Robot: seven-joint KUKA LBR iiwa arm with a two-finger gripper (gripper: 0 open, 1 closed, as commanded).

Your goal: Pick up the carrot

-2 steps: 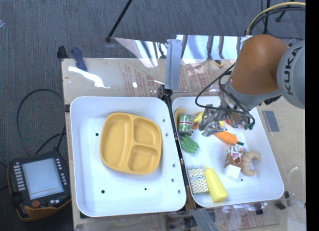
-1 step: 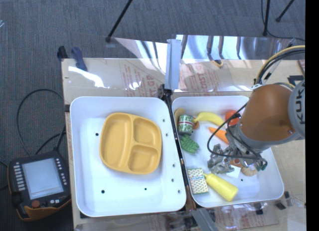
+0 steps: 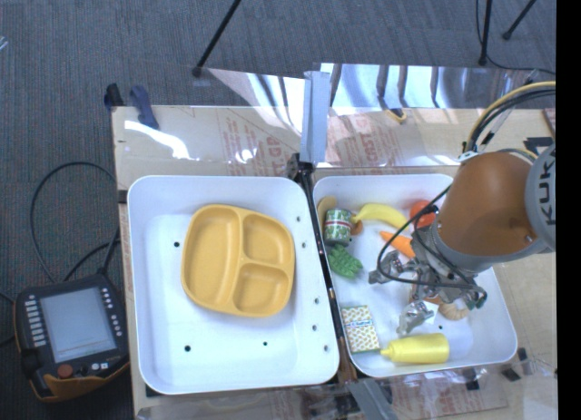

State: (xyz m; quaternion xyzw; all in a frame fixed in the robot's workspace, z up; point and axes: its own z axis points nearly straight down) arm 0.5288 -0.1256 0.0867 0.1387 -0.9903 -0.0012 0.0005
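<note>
Gripper (image 3: pixel 416 317) low in right bin (image 3: pixel 497 336), finger state unclear — carrot (image 3: pixel 399 244) lies beyond it, beside banana (image 3: pixel 381 215), not yet lifted; grasp remains.

1. Illumination: bright and even from overhead; both white bins (image 3: pixel 145 228) render near saturation.
2. Glare: strong specular streaks on the clear sheeting (image 3: pixel 272 141) toward 12 o'clock and on the metallic panel (image 3: pixel 408 87) behind it.
3. Shadows: soft and short, beneath the yellow tray (image 3: pixel 239 259) and under the arm (image 3: pixel 486 210) at 3 o'clock.
4. Sharpness: moderate; small items appear slightly soft, the carpet (image 3: pixel 91 28) grainy.
</note>
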